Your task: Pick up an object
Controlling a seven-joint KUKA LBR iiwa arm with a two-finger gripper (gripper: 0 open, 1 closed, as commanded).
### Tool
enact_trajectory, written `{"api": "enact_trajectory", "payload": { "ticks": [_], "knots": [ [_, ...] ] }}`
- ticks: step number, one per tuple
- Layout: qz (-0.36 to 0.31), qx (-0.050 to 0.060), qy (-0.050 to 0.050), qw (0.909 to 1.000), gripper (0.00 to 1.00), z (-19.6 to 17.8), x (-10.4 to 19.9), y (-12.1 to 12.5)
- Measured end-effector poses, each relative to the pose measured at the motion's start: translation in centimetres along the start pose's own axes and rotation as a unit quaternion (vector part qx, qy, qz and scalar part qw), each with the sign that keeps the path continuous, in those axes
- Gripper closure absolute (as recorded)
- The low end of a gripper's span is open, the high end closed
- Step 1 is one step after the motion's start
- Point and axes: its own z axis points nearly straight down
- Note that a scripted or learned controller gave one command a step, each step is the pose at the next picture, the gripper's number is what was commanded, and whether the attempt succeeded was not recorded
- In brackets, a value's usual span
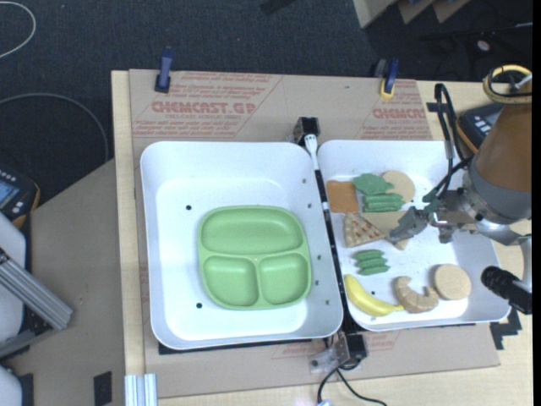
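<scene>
From the cam above you see the gripper (404,229) low in the right bin (473,307), over a pale piece next to the waffle slice (362,227); if the jaws are open or closed I cannot tell. Near it lie green beans (378,193), a banana (368,299), a round cookie (450,281). In the left bin (169,227) sits a green divided tray (253,256).
</scene>
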Motion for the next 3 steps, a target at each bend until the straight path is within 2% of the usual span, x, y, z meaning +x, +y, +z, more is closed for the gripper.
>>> {"api": "enact_trajectory", "payload": {
  "ticks": [1,2,3],
  "knots": [
    [0.0,-0.002,0.0,1.0,1.0,-1.1,0.0,0.1],
    [0.0,0.004,0.001,1.0,1.0,11.2,1.2,0.3],
    [-0.003,-0.003,0.0,1.0,1.0,3.2,7.1,1.5]
  ]
}}
